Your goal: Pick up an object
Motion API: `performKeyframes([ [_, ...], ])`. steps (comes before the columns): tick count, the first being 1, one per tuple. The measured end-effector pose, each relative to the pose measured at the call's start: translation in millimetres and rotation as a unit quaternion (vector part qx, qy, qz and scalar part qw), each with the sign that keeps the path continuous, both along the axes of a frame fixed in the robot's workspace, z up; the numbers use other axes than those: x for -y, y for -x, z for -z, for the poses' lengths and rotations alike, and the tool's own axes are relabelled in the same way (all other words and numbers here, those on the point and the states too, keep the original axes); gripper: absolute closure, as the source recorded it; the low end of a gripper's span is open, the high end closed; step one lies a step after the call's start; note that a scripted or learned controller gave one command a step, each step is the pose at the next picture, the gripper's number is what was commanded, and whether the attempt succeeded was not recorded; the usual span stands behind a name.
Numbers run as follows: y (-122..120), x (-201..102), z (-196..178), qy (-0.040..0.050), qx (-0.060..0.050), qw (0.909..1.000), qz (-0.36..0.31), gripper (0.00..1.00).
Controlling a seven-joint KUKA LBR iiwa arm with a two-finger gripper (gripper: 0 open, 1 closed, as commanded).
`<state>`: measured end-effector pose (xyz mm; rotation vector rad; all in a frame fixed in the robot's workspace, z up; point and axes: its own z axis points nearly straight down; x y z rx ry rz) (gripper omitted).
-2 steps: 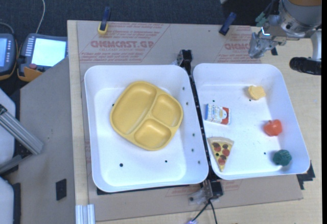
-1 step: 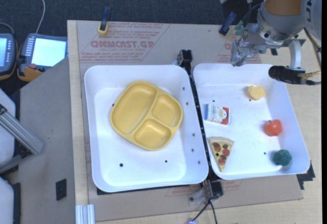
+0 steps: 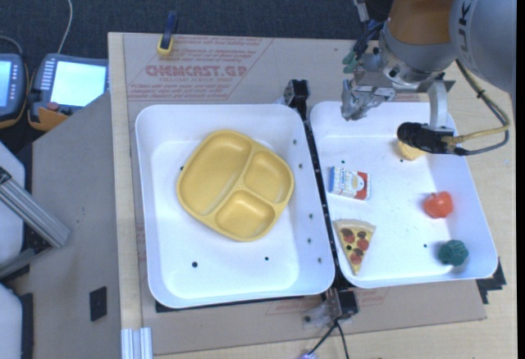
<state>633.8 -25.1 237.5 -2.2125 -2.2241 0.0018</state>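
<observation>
A dark carpeted floor frames my bench [image 3: 123,185], a pale board printed with red lettering, on which two shallow white bins sit side by side. I see the grey arm [image 3: 443,5], orange-banded, reaching in from the right over the far edge of the right bin [image 3: 394,255]. The left bin [image 3: 156,210] carries a yellow divided plate [image 3: 236,184], lying flat near its middle. The claw [image 3: 358,107] hangs over the right bin's far left corner; from my seat I cannot tell how wide it stands, and nothing shows between its tips. The candidates for a pick all lie in the right bin, nearer the camera than the claw and apart from it. Closest is a small white carton [image 3: 349,182], just below the claw. A pizza slice toy [image 3: 355,242] lies beyond that, by the divider. A yellow piece [image 3: 408,149] sits to the claw's right, partly covered by a black fitting [image 3: 422,137]. A red tomato-like toy [image 3: 438,204] and a dark green one [image 3: 452,252] rest along the right wall, well apart from the claw.
</observation>
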Motion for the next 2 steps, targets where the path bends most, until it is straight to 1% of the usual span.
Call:
performKeyframes([
  [1, 23, -48, -7, -0.0001, 0.001, 1.0, 0.0, 1.0],
  [2, 39, -103, 0, 0.0, 0.0, 1.0, 0.0, 1.0],
])
